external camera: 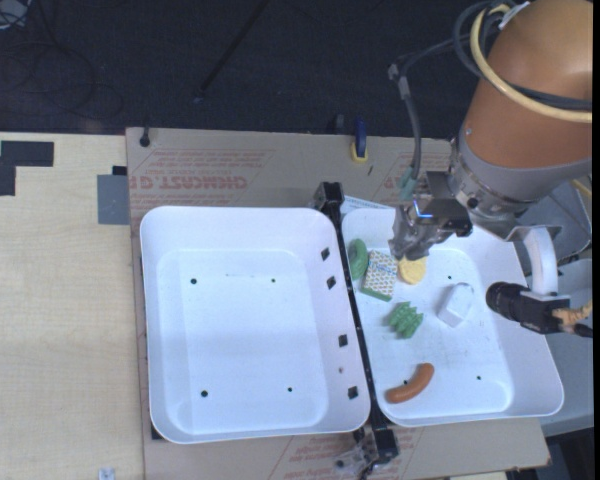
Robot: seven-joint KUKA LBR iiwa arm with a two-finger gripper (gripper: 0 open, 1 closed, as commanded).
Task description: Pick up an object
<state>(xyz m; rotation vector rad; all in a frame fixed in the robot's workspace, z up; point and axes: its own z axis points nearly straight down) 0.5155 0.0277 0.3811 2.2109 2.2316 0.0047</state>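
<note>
My gripper (pixel 412 243) hangs over the far left part of the right bin (pixel 500 383), its tips just above a small yellow piece (pixel 412 270). Left of that piece lies a green-and-white patterned block (pixel 379 274), and a green oblong object (pixel 359 259) rests against the bin's left wall. A spiky green toy (pixel 405 319) sits near the bin's middle, a white-grey block (pixel 455 304) to its right, and an orange sausage-shaped item (pixel 410 383) near the front. Nothing is seen held.
The left bin (pixel 240 328) adjoins the right one along a black clip divider (pixel 342 298). A black cylindrical fixture (pixel 525 306) juts in at the right bin's right edge. The arm's orange band and cables loom at the upper right.
</note>
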